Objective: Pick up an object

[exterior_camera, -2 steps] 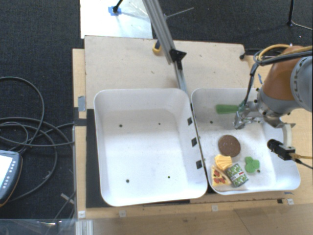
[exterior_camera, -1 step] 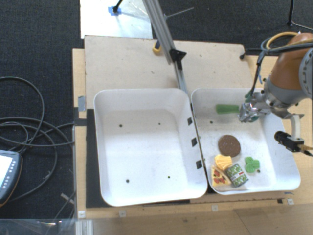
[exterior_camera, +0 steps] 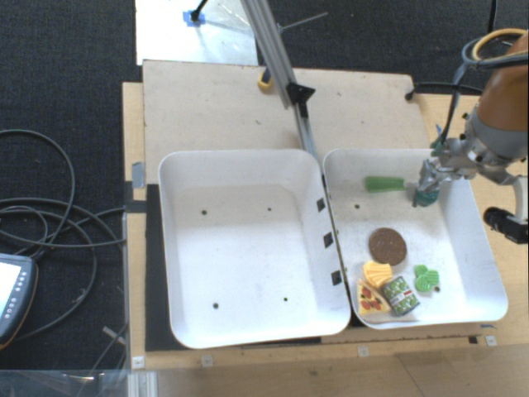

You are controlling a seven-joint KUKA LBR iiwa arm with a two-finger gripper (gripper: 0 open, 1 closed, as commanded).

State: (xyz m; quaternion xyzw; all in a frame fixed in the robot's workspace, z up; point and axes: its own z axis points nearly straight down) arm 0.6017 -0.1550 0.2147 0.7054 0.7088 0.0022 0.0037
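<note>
Two bins (exterior_camera: 248, 172) sit on the counter; the jaws (exterior_camera: 426, 195) hover low in the right one, beside a green piece (exterior_camera: 384, 184), their state untellable. Nothing is lifted; grasping remains.

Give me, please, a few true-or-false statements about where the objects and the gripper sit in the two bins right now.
1. The gripper is over the right bin. True.
2. The green cylinder lies in the left bin. False: it lies in the right bin, just beside the gripper.
3. The brown disc lies flat in the right bin. True.
4. The green can sits at the far edge of its bin. False: it sits near the near edge, beside the yellow block.
</note>
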